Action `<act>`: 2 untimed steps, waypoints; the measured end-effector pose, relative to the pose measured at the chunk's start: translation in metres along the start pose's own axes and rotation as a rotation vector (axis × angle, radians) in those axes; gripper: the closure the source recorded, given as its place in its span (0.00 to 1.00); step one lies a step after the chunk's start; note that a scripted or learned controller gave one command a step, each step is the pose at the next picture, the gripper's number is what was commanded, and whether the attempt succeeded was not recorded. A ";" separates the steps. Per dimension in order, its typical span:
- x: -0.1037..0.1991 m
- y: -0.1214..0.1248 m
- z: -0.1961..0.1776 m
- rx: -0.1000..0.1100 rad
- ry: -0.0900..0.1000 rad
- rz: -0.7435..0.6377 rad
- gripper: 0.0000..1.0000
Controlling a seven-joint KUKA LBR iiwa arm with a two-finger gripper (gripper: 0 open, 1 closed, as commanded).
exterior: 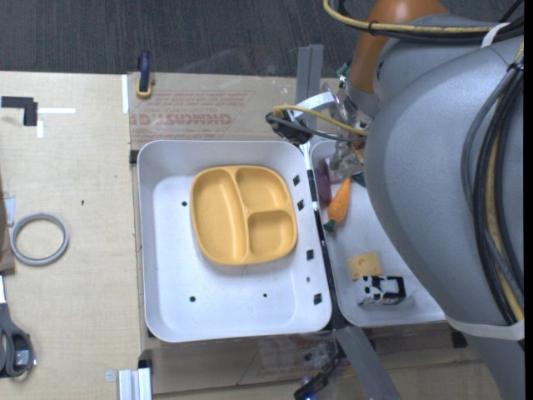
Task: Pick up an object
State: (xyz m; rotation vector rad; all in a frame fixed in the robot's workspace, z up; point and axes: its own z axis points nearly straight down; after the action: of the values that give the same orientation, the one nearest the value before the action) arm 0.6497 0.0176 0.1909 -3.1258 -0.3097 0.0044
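- From the overhead camera view we see a wooden bench [67, 165] carrying two shallow white bins side by side: the left bin [166, 307] lies fully open to us, while the right bin [416, 311] is largely covered by the arm.
- In the left bin a yellow divided plate [243, 215] with three compartments lies flat, slightly toward the bin's far half.
- The grey arm [441, 165] comes in from the right and spreads over most of the right bin; its orange band [391, 23] shows near the top, with yellow and black cables [366, 11] looping around it.
- The gripper [341, 169] hangs over the far left corner of the right bin, close to the wall between the bins. We cannot tell whether it is parted or closed, since the wrist and cables hide its tips.
- Just below the gripper an orange carrot [338, 202] lies tilted in the right bin, near the dividing wall; we cannot tell whether it is touched or gripped.
- Nearer to us in the same bin a small tan block [364, 265] sits, and just beside it a small black-and-white object [381, 290].
- On the bench to the left of the bins a grey ring [37, 238] lies flat, and dark scissors [12, 348] sit near the lower left corner.
- Behind the left bin a brown cardboard sheet [208, 107] with red printing lies on the bench.
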 end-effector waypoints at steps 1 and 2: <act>-0.001 0.004 -0.008 0.000 -0.003 0.009 1.00; -0.002 0.008 -0.017 0.000 -0.006 0.015 1.00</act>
State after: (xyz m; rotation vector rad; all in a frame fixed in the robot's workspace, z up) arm 0.6496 0.0097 0.2074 -3.1282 -0.2858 0.0139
